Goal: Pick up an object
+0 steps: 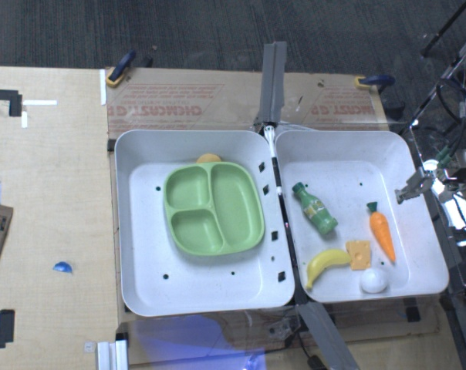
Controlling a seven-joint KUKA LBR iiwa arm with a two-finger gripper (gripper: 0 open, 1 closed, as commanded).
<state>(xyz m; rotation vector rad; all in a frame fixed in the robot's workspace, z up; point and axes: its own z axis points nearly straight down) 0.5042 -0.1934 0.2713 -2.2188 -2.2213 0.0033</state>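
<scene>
Currently the gripper [409,191] sits at the right rim of the right bin [349,149], nothing held. Can't tell how far apart it is set; too small and cluttered there.

Nearest pick candidate: carrot [382,234], just left of and below the gripper in view, long axis running top-to-bottom with a slight lean, green end up. Further left: green bottle [314,207], lying diagonal. Along the near wall: banana [326,264], a yellow block [359,254] touching it, white ball [373,281] beside that.

Carrot has free floor on both long sides, so judging it the cleanest target.

Left bin [140,230] holds a green divided plate [214,207]. Both bins on the bench [40,206].
</scene>
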